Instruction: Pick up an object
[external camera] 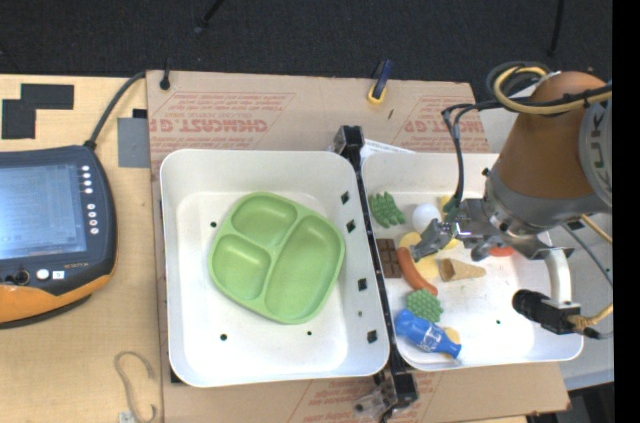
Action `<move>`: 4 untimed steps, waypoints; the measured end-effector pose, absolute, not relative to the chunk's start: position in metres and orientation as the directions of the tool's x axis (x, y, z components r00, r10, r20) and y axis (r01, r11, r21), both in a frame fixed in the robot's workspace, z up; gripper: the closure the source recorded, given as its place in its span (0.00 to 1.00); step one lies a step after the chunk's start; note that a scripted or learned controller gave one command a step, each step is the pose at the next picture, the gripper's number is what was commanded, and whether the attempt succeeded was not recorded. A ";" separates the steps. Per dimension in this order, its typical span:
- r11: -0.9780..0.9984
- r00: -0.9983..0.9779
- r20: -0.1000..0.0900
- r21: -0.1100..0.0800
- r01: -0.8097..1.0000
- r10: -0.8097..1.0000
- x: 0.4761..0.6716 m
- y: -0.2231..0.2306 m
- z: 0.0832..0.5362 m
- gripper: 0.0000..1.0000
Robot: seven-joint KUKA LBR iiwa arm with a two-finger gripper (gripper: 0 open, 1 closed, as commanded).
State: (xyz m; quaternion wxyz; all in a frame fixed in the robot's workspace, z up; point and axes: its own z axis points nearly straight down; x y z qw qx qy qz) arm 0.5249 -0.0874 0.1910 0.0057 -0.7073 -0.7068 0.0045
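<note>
The left bin [190,211] is occupied by a green divided plate [277,256]. In the right bin [520,336], near its left wall, the gripper [440,236] is lowered with jaws parted over a yellow piece [428,269], beside an orange sausage [415,273], a tan wedge [462,268] and a blue bottle [427,332].

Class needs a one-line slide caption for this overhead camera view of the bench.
Gripper hovers over small toys in the right bin, beside a green divided plate in the left bin.
</note>
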 end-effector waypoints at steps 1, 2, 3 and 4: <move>0.001 -0.001 0.000 -0.002 1.000 1.000 0.528 -0.088 0.197 0.00; 0.001 -0.001 0.002 -0.008 1.000 1.000 0.534 -0.088 0.150 0.00; -0.001 0.001 0.000 0.002 1.000 1.000 0.537 -0.093 0.105 0.00; -0.002 0.003 0.001 -0.006 1.000 1.000 0.537 -0.092 0.087 0.00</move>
